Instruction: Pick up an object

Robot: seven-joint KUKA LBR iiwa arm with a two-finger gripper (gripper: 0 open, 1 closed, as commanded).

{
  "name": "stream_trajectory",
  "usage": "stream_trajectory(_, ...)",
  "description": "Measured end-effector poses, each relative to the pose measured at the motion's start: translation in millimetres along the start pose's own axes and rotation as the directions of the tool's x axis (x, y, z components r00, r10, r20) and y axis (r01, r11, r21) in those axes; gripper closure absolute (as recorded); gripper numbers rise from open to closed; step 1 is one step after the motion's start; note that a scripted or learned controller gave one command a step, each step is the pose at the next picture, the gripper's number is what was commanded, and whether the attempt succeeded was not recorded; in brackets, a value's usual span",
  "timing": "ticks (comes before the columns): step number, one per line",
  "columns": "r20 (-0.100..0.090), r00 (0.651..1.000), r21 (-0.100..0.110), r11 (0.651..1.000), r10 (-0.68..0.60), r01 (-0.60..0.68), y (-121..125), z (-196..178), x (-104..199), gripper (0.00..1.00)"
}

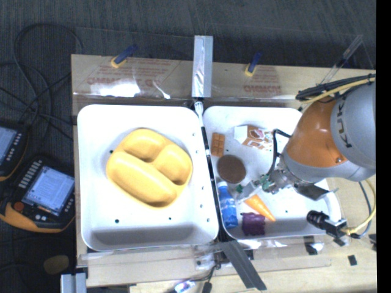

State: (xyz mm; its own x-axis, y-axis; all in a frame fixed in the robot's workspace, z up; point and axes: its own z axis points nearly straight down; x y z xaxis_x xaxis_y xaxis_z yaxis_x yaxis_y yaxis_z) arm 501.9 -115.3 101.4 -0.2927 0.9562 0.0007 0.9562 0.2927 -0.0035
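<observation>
Now | pincer [267, 184] state unclear | low in right bin [287, 221], beside orange carrot [259, 206]

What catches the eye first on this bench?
A big yellow lump takes up most of the left bin. At right, the arm with its orange band leans over the right bin, above a clutter of small things: a brown disc, a blue bottle, an orange carrot and a purple piece.

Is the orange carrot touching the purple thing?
Touching. The camera view shows the carrot's lower edge meeting the top of the purple thing, with no white of the right bin between them.
</observation>
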Motion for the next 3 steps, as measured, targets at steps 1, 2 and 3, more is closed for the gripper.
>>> stream_trajectory(1, 0.003, 0.918, -0.019, 0.918, 0.397, -0.397, -10, 12, 13, 0.0)
stream_trajectory(2, 0.002, 0.918, -0.017, 0.918, 0.397, -0.397, -10, 3, 13, 1.0)
stream_trajectory(3, 0.002, 0.923, 0.0, 0.923, 0.386, -0.386, 31, -103, 69, 1.0)
